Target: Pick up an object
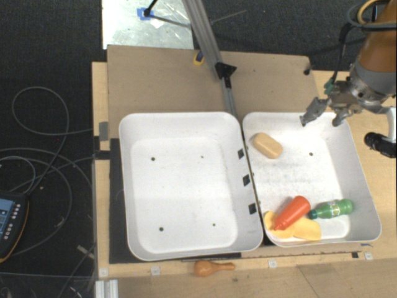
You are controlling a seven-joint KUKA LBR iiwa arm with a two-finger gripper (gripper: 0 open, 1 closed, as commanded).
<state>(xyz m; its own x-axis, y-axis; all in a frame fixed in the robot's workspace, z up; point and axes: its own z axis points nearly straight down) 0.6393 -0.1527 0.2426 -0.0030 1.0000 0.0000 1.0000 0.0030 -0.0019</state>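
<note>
Right-hand bin (356, 166): tan rounded block (267, 145) at upper left; gripper (324, 118) at top rim, jaws apart, nothing between

1. One fixed camera, mounted high above the counter (161, 79), looking down at a slant.
2. Far enough off to take in both white bins: left bin (133, 135), right bin (356, 166), plus dark floor (49, 42) with cables on the left.
3. Arm (375, 61) enters from the frame's right, upper corner.
4. A tripod leg (205, 30) crosses the top.
</note>
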